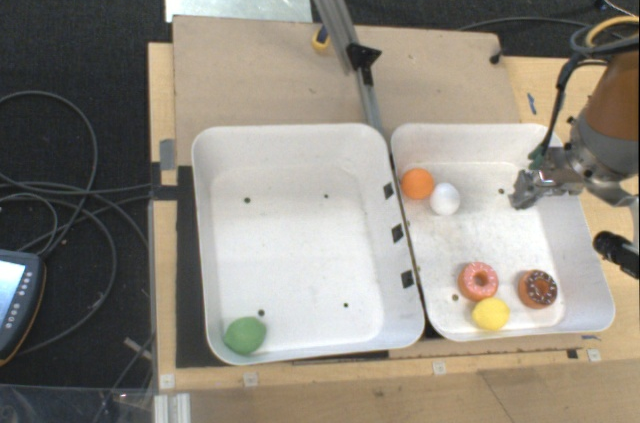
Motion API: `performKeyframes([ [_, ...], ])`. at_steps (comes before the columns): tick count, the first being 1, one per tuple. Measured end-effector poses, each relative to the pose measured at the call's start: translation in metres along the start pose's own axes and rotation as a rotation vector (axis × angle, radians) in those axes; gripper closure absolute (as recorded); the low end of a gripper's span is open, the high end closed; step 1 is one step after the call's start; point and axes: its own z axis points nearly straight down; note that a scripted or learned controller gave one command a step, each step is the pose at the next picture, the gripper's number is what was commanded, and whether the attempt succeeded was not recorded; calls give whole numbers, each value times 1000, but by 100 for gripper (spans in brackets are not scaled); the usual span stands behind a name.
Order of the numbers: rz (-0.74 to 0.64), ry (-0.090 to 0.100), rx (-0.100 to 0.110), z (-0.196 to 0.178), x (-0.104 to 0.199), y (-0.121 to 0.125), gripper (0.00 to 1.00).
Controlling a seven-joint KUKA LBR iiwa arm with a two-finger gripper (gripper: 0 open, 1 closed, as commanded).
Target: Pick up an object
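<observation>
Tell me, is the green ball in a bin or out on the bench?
In: the green ball lies in the left bin, at its near-left corner.

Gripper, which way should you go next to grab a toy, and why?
Probably a short move toward the left and down over the white ball. The gripper sits over the right bin near its upper right side, with nothing seen in it. The white ball, beside the orange ball, looks like the closest toy; the pink donut lies farther off.
</observation>
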Motion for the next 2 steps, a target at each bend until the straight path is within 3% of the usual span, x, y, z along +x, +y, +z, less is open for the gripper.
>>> performKeyframes([
  [2, -2, 1, -1, -12, 113, 9, 100],
])
